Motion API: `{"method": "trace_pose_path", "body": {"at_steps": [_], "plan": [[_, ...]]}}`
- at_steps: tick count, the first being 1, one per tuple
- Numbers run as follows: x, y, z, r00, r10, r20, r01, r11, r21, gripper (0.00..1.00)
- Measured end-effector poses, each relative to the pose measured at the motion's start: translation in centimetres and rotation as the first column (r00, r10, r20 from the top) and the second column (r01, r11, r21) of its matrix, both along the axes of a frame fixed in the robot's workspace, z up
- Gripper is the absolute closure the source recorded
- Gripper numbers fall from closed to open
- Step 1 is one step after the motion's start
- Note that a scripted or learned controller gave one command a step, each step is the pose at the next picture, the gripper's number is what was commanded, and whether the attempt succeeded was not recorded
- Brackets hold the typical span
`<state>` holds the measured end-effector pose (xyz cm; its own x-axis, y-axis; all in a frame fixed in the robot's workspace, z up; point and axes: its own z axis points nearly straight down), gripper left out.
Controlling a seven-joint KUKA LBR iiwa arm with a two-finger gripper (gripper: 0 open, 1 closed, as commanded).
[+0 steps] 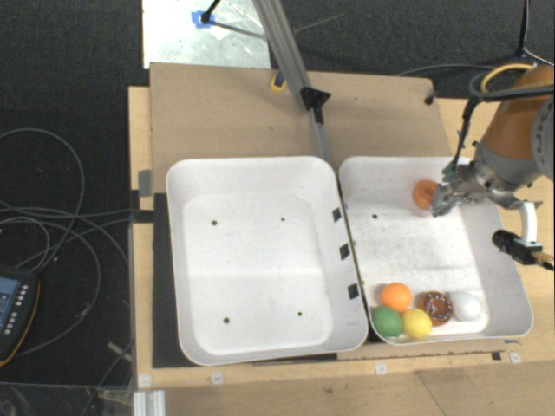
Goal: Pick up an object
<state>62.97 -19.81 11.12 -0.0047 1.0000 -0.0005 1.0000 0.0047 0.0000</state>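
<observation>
My gripper [442, 203] reaches into the right bin [416, 250] from the right, near its far edge. An orange rounded object [423, 194] lies right against the gripper's left side, partly hidden by it. At the bin's near edge sits a cluster: an orange ball [396, 296], a green ball [387, 321], a yellow ball [417, 323], a chocolate doughnut [434, 306] and a white ball [466, 306].
The left bin [256, 258] stands beside the right one, with black clips along the shared edge. A grey pole [286, 46] slants over the cardboard behind the bins. Cables run at the right by the arm.
</observation>
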Motion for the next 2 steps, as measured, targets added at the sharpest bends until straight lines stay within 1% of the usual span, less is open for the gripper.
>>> {"method": "trace_pose_path", "body": {"at_steps": [1, 2], "plan": [[0.5, 0.3, 6.5, 1.000, 0.002, 0.009, -0.002, 1.000, -0.002, 1.00], [-0.1, 0.1, 12.7, 1.000, 0.001, 0.009, -0.001, 1.000, -0.003, 1.00]]}}
